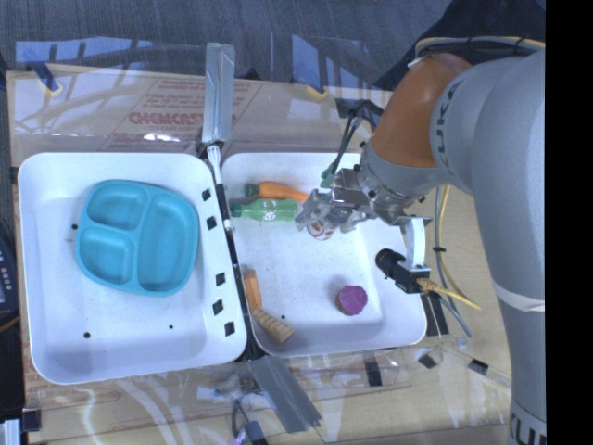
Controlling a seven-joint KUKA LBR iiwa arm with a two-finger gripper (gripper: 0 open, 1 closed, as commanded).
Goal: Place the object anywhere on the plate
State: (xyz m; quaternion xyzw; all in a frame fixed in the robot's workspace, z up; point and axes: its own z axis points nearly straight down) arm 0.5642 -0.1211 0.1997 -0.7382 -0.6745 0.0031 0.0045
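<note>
Camera view: gripper (pixel 320 219), jaws' state unclear, over the right bin's (pixel 306 327) green bottle (pixel 264 210), probably light, rigid, slippery; grasp mid-body for the blue plate (pixel 137 236).

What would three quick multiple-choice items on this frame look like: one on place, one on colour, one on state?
1. The blue plate lies in:
A. the left bin
B. the right bin
C. on the bench outside both

2. The round object near the right bin's front is:
A. yellow
B. purple
C. white

3. The plate currently carries:
A. the green bottle
B. the carrot
C. no object

Answers:
1. A, since the plate sits inside the left bin.
2. B, its surface reads plainly purple.
3. C, since bottle and carrot both lie in the right bin by the hand, and the plate's compartments are bare.
</note>
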